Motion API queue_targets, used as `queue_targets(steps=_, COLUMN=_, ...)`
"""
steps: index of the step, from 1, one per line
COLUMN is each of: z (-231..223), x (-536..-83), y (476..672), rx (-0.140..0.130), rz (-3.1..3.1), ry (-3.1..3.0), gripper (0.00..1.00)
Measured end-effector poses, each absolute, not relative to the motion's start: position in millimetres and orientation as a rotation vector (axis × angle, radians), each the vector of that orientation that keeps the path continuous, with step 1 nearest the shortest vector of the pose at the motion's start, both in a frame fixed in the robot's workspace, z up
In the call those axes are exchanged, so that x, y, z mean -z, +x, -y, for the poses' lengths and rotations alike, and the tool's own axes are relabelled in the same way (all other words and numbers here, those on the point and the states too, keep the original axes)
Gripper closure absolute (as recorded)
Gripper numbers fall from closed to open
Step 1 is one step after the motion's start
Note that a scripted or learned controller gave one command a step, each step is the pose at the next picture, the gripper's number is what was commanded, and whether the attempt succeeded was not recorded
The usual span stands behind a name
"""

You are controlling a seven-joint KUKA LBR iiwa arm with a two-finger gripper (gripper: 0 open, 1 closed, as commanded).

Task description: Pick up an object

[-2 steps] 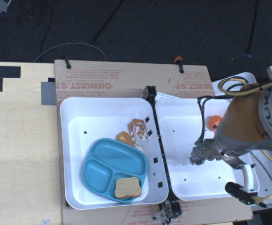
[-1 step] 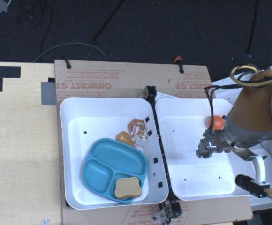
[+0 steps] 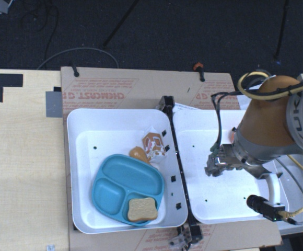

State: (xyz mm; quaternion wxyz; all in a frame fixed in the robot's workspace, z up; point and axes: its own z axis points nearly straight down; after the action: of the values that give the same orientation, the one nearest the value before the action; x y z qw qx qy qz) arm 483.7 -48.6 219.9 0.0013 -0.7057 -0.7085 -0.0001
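One arm (image 3: 269,122) bent over rt bin (image 3: 204,213), hand (image 3: 215,166) low, grip state unclear.

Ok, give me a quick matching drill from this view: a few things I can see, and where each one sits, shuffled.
Things:
1. blue tray
2. slice of bread
3. clear packet
4. pincer

Places:
a. over the right bin
b. lower right compartment of the tray
c. against the left bin's right wall, above the tray
d. flat on the left bin floor

Pairs: 1-d, 2-b, 3-c, 4-a
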Motion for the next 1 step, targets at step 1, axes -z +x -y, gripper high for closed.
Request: queue_targets(steps=1, z=-3.8, x=-215.7, y=496.2, rx=-0.001, rz=2.224, ry=-2.213, gripper=1.0)
